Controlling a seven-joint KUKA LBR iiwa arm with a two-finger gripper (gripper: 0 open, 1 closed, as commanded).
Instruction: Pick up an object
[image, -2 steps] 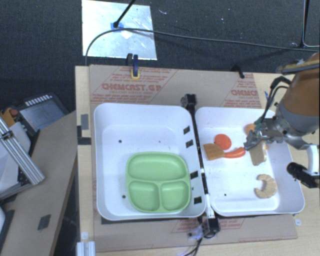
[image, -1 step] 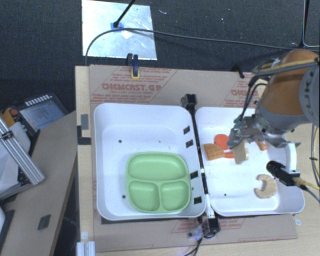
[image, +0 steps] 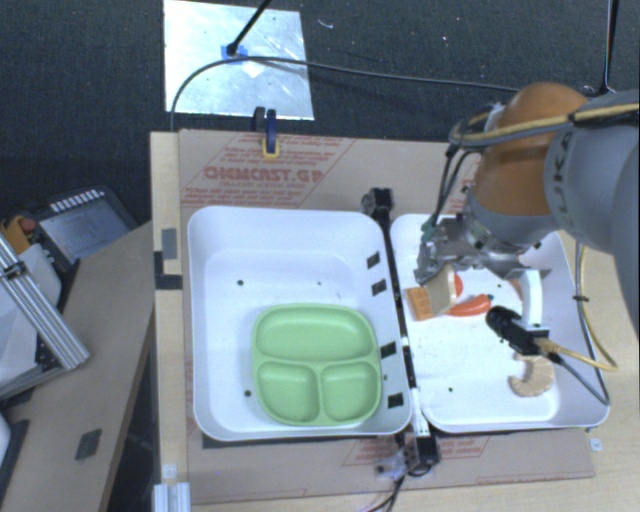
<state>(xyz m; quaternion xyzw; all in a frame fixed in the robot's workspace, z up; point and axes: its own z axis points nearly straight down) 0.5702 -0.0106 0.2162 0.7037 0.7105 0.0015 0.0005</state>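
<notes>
The tool (image: 437, 262) hangs low over the left part of the right bin (image: 480, 415), beneath the grey wrist and its orange band (image: 525, 150). Whether it is apart, together or clamped on anything cannot be told from this view, since the wrist body covers it.

Directly below and touching or just beside the tool tip lies a tan block (image: 428, 300), close to the divider between the bins. Just right of the block lies an orange-red piece (image: 470, 304). Further right sit a black object (image: 512, 330) with a yellow stem, a white curved piece (image: 533, 295) and a tan curved piece (image: 532, 378) near the bin's front corner.

The left bin (image: 230, 250) carries a green divided tray (image: 315, 362), well apart from the tool.

Procedure, as judged: the tan block is the nearest candidate. Centre the tool over the block, clear of the orange-red piece and the bin wall, then descend squarely before closing. Lift vertically to avoid dragging neighbours.

Risk: an off-centre approach may push the block against the divider.
</notes>
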